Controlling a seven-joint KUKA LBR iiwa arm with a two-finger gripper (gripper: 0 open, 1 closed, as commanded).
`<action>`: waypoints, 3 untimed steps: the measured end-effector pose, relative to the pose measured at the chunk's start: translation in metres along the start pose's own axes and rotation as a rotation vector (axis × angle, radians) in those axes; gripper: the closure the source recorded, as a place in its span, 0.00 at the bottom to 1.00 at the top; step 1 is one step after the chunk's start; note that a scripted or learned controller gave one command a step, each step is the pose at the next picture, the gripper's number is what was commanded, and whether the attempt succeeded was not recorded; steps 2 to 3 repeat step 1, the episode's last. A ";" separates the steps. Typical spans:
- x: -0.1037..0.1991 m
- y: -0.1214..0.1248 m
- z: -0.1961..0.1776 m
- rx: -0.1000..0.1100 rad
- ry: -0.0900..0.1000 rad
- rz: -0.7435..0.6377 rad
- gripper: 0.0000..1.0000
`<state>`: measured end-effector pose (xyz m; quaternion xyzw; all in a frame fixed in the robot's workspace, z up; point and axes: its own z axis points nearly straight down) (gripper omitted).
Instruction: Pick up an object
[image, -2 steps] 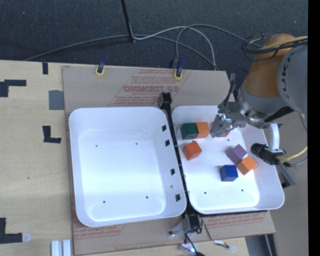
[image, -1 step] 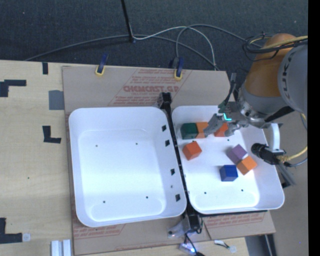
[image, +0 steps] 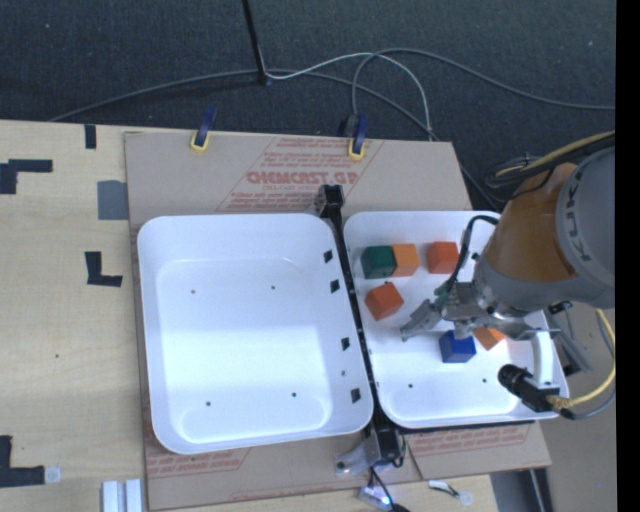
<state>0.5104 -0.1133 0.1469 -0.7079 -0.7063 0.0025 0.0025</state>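
Observation:
The right bin (image: 440, 400) holds several small blocks. A green block (image: 378, 262) and an orange block (image: 405, 259) sit side by side near its far wall, with a red-orange block (image: 442, 256) to their right. Another red-orange block (image: 384, 300) lies closer to the divider. A blue block (image: 458, 348) rests mid-bin, with an orange block (image: 489, 338) partly hidden beside it. My gripper (image: 449, 318) hangs low over the bin, just above and behind the blue block. No block can be seen in its grasp.
The left bin (image: 240, 340) adjoins the right bin along a black clipped divider (image: 347, 300). Both stand on a cardboard sheet (image: 290, 175). The arm's grey and orange body (image: 545, 245) covers the right bin's right side. Cables run behind the bench.

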 end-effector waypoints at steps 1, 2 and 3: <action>-0.040 0.034 0.061 -0.002 0.000 -0.001 0.00; -0.040 0.034 0.061 -0.002 0.000 -0.001 0.00; -0.040 0.034 0.061 -0.002 0.000 -0.001 0.00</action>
